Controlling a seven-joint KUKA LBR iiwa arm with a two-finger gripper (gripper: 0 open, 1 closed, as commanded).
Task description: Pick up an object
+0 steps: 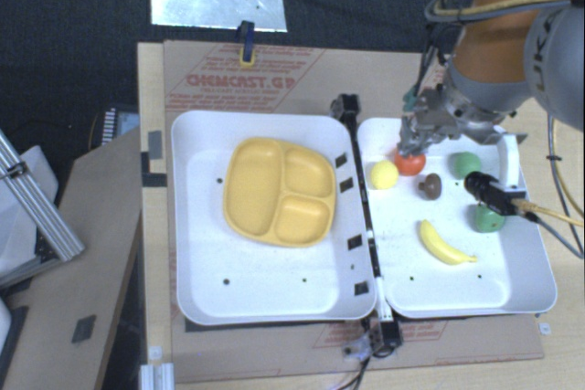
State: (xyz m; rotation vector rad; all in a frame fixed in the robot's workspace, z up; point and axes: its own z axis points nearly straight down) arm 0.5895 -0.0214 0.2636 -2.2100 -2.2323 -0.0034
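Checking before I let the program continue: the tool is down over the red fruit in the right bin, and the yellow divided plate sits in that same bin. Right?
Not quite. The tool is down over the red fruit in the right bin, but the yellow divided plate lies in the left bin, as the camera view shows.

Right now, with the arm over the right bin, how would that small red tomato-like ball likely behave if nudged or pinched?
The red ball looks round and smooth, so it would probably roll on the flat floor of the right bin if nudged. Its glossy curved skin may slip out of a pinch that lands off-centre. The yellow ball sits close beside it, so a push that way would likely knock into it.
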